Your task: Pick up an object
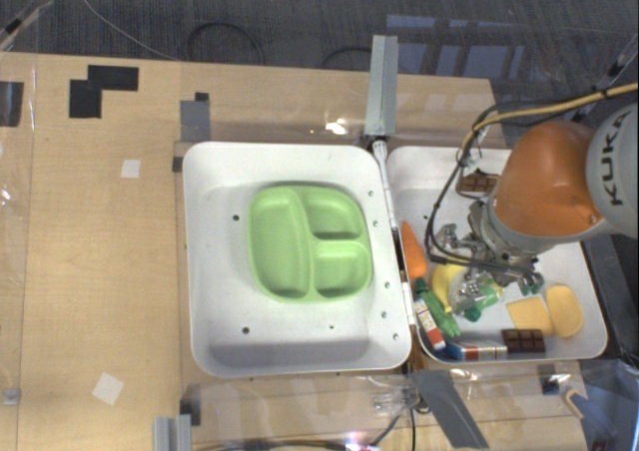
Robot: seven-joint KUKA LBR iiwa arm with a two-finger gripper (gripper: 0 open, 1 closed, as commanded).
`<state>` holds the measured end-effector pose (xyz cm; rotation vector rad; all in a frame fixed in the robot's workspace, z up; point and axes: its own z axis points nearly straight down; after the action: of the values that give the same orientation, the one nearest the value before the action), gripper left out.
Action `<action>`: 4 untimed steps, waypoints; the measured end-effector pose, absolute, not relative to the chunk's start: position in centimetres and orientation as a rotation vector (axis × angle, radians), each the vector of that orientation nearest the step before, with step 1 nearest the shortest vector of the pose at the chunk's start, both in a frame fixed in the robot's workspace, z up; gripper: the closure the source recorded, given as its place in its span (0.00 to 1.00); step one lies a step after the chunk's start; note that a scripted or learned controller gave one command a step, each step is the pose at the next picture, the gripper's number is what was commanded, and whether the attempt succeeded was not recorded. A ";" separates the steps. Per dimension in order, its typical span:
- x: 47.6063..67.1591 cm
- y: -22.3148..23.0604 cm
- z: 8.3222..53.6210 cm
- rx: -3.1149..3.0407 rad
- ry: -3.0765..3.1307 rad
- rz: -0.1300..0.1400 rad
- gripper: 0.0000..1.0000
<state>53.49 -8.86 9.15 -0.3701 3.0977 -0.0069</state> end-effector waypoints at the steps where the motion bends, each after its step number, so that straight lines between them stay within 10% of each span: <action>1: 52.2 -11.1 9.1 -0.471 3.083 -0.006 0.00; 3: 50.8 -12.0 9.2 -0.400 3.093 -0.007 0.00; 4: 57.4 -17.2 9.0 -0.714 3.042 -0.010 0.00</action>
<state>57.40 -17.23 8.99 -0.7144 3.0424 -0.0102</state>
